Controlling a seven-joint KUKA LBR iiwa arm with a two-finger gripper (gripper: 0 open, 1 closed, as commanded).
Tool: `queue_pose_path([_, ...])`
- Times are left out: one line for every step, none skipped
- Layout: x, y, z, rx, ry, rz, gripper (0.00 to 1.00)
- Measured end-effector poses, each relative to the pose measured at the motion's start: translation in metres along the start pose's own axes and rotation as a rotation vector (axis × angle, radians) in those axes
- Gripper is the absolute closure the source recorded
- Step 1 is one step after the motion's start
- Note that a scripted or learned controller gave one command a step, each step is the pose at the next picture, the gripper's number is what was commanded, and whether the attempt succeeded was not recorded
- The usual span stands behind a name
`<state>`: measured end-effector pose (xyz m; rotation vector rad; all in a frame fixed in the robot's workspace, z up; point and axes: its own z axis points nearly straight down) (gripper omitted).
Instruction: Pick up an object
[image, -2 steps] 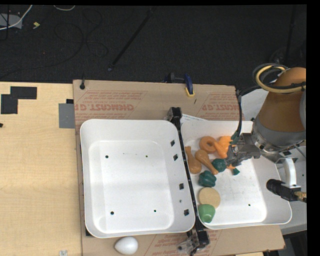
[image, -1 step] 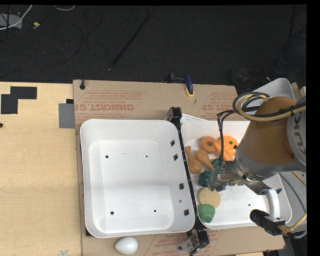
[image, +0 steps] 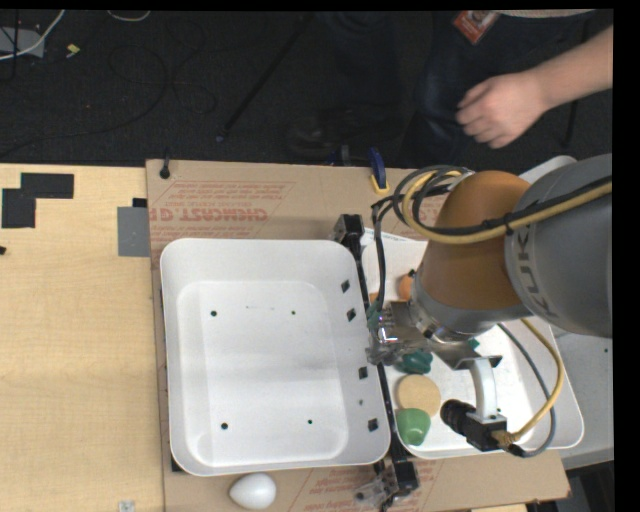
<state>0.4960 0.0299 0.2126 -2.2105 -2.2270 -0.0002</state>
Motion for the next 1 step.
queue_pose_path([0.0345,-0.0215,0.0076,0.005,-0.001,0.005,1.00])
